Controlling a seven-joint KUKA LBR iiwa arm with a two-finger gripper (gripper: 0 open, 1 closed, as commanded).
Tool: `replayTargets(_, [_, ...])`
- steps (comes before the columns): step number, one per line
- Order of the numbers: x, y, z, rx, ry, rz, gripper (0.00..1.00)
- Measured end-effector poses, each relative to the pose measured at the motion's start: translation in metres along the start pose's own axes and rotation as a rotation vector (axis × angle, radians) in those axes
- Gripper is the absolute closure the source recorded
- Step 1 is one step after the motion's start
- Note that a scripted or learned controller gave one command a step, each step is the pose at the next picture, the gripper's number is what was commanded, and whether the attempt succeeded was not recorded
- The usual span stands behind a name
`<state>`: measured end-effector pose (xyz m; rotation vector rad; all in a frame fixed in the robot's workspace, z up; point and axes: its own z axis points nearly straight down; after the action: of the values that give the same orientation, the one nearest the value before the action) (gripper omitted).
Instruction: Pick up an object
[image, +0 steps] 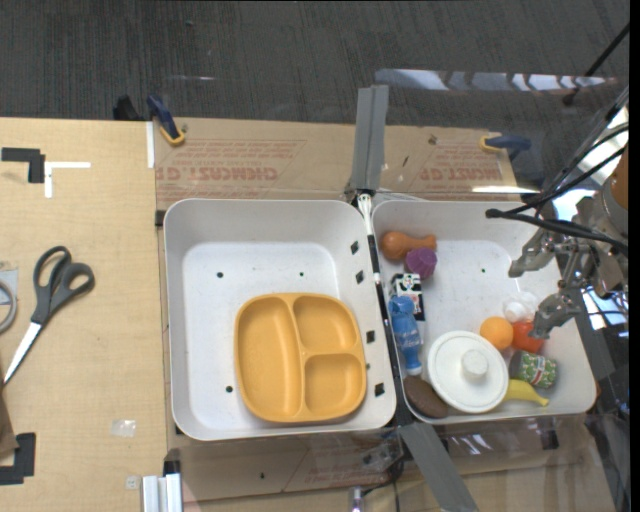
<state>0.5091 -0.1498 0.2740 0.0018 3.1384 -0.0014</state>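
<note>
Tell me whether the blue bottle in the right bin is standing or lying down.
Lying down. The blue bottle rests on its side along the right bin's left wall, its full length showing from above, beside the white lid.

White lid (466, 371) hides brown thing (424, 400) (mostly).

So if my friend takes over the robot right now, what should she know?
Gripper: over the right bin's right side, above the orange ball; it holds nothing.
Things: right bin has the orange ball, white lidded bowl, blue bottle, purple toy, banana and a small can. Left bin has a yellow divided plate.
Done: nothing picked.
Left: grab one object and lift it.
</note>
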Motion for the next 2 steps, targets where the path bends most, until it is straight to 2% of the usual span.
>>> replayTargets(1, [0.016,-0.022,0.163,0.003,-0.018,0.039,0.00])
replayTargets(2, [0.020,-0.006,0.172,0.008,-0.018,0.159,0.00])
